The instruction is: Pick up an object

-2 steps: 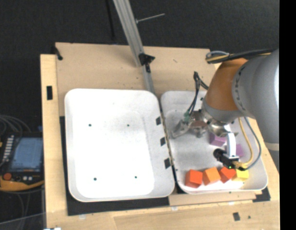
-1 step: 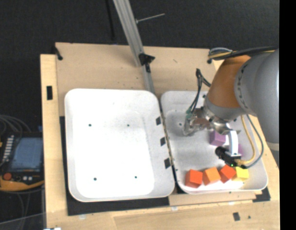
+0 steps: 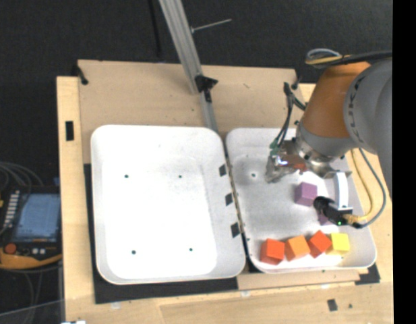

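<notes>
We cannot tell our gripper's (image 3: 280,169) state; hovering beside the purple cube (image 3: 305,194), we risk nudging it away, grasping nothing.

Both white bins (image 3: 160,201) are looking like smooth, matt plastic, faintly speckled. The worktop (image 3: 140,93) is appearing as pale, bare wood. The coloured blocks (image 3: 299,247) are seeming matt, foam-like.

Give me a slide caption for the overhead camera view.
KUKA arm's gripper over the right bin, near a purple block; four blocks line the near wall.
</notes>
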Controlling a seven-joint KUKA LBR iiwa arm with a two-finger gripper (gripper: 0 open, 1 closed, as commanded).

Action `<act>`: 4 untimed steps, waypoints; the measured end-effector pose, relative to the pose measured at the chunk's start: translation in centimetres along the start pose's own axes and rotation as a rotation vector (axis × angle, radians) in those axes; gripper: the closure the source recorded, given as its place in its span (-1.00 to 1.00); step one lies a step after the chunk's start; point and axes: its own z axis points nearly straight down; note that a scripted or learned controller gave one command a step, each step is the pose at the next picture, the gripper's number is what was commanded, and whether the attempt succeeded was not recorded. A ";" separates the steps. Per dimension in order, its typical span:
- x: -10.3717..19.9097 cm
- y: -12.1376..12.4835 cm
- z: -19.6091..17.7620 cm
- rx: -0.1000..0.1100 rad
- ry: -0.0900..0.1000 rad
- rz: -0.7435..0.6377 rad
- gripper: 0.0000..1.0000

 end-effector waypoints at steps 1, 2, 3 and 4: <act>-0.1 -0.2 -4.5 0.000 -0.001 -0.004 1.00; -0.3 -0.1 -6.4 0.002 0.000 -0.004 1.00; 4.7 1.1 -7.5 0.004 0.002 -0.008 1.00; 9.4 2.8 -8.4 0.003 0.002 -0.009 1.00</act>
